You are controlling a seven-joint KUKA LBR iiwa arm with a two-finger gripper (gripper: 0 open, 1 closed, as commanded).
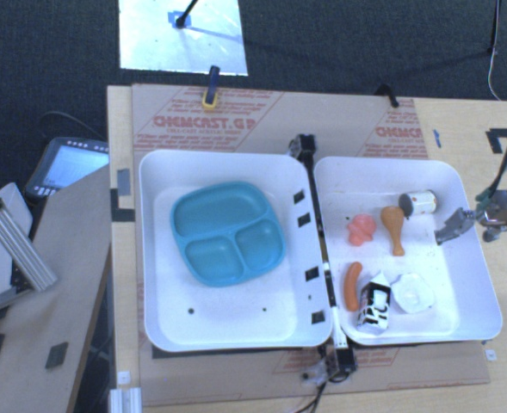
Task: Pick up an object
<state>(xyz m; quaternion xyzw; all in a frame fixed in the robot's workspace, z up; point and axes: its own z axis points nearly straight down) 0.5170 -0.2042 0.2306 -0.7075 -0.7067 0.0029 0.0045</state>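
Over right bin (pixel 472 274) rim: gripper (pixel 454 226), finger state unclear; drumstick (pixel 394 228) lies near.

Even, bright overhead light — soft, faint shadows under the blue tray (pixel 227 232). Strong glare off the metal plate (pixel 182 24) at top, near blown out. White bins (pixel 236 166) verge on overexposed. Overall slightly soft, low-res — small items lack fine detail. No obvious edge distortion.

The two shallow white plastic bins (pixel 236 166) looked smooth and faintly glossy. The turquoise divided plastic plate (pixel 227 232) seemed matt. Printed brown cardboard sheet (pixel 262 114) beneath appeared dull, papery.
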